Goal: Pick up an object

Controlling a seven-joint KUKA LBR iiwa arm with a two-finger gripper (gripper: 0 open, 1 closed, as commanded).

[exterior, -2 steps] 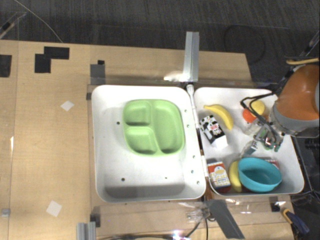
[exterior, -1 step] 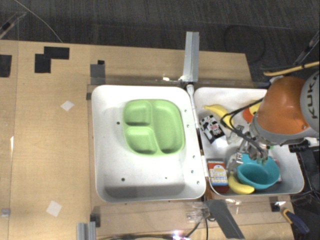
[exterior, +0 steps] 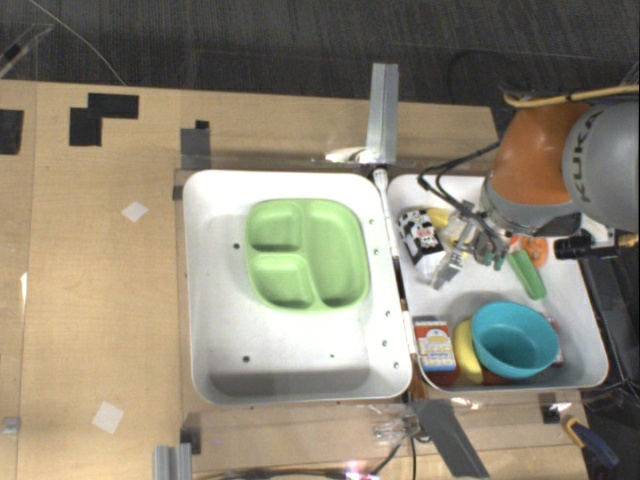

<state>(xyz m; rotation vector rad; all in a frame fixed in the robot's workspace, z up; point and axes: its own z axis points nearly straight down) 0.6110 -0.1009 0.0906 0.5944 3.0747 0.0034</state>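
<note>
My gripper [exterior: 467, 260] hangs over the upper middle of the right bin [exterior: 590, 343], below the orange band of the arm [exterior: 535, 163]. Its fingers stand apart, open, with nothing between them. Just left of it lies a black-and-white item [exterior: 417, 230] with a small yellow piece [exterior: 438, 216] beside it. A green stick-shaped object [exterior: 527, 273] lies just right of the gripper, next to an orange bit [exterior: 540, 251]. Along the bin's near side sit a blue bowl [exterior: 514, 339], a yellow object [exterior: 466, 351] and a red box [exterior: 435, 348].
The left bin [exterior: 215, 298] holds a light green divided plate [exterior: 305, 253]. A metal post [exterior: 383, 113] stands at the back between the bins. Black cables [exterior: 450, 173] loop over the right bin's far edge.
</note>
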